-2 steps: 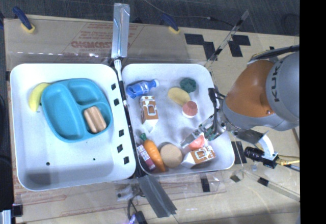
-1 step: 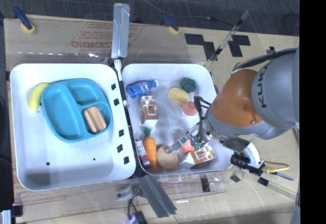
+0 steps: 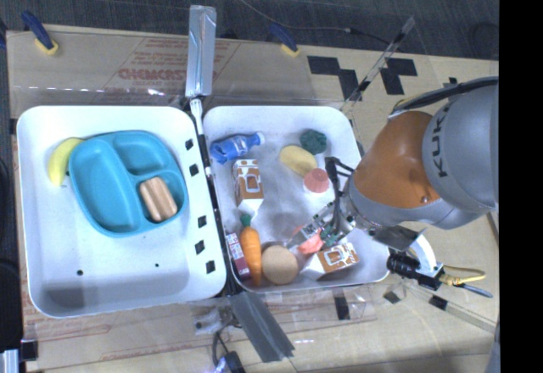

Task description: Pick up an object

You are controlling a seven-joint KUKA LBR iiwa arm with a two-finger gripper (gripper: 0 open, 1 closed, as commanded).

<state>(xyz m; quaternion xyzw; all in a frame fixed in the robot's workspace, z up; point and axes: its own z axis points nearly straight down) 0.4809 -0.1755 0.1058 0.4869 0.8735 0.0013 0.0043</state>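
The right bin [image 3: 361, 138] holds a blue bottle [image 3: 236, 145], a dark green lump [image 3: 314, 141], a yellow lemon [image 3: 297, 159], a small red cup [image 3: 316, 181] and a brown-and-white carton [image 3: 248, 180]. Along its near wall lie a red can [image 3: 235, 253], a carrot [image 3: 250, 246], a tan ball [image 3: 279, 264], a pink-red piece [image 3: 310, 244] and a waffle-print packet [image 3: 338, 258]. My gripper [image 3: 329, 225] is low in this bin's near right corner, just above the pink-red piece and the packet. The arm's orange band [image 3: 394, 168] hangs over the bin's right wall.
In the left bin [image 3: 110, 278] sits a blue divided plate [image 3: 127, 180] with a brown bun [image 3: 158, 198] in one compartment. A banana [image 3: 58, 159] lies against the plate's left side. A metal bar [image 3: 200, 49] stands behind the divider between the bins.
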